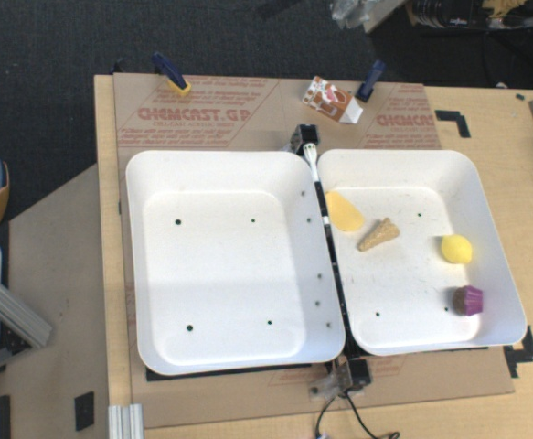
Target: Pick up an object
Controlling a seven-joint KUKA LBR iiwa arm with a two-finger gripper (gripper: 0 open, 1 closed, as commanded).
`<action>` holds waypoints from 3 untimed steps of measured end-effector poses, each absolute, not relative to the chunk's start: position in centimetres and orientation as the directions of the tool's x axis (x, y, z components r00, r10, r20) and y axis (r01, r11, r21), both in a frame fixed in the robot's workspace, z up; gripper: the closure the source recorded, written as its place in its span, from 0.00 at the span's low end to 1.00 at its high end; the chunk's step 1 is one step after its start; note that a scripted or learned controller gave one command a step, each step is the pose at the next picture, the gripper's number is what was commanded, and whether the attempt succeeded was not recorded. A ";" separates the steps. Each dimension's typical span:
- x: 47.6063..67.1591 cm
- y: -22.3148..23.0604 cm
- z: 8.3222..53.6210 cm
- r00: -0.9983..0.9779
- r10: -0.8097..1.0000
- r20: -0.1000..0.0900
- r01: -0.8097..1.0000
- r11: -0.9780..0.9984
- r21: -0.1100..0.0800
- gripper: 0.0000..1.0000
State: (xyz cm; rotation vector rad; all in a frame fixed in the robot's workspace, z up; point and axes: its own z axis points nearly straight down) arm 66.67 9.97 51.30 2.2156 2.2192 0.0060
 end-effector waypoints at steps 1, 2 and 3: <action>60.7 4.4 46.7 0.005 1.000 -0.001 1.000 -0.005 -0.007 1.00; 55.1 -1.7 40.9 0.006 1.000 -0.001 1.000 -0.006 -0.008 1.00; 52.5 -14.0 41.5 0.013 1.000 -0.004 1.000 -0.013 0.001 1.00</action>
